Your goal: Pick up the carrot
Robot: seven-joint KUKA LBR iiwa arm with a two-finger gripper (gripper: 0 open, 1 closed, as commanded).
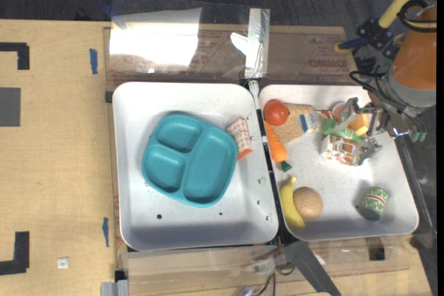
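Carrot lying untouched at the right bin's left wall.

Nearest, a yellow banana and a tan round potato are sitting; beyond them the small orange carrot is lying below a red tomato. Farther right, the metal two-finger gripper is hovering over a small clutter of items, well apart from the carrot.

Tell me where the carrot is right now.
The carrot lies in the right bin, against its left wall, just below the tomato and above the banana.
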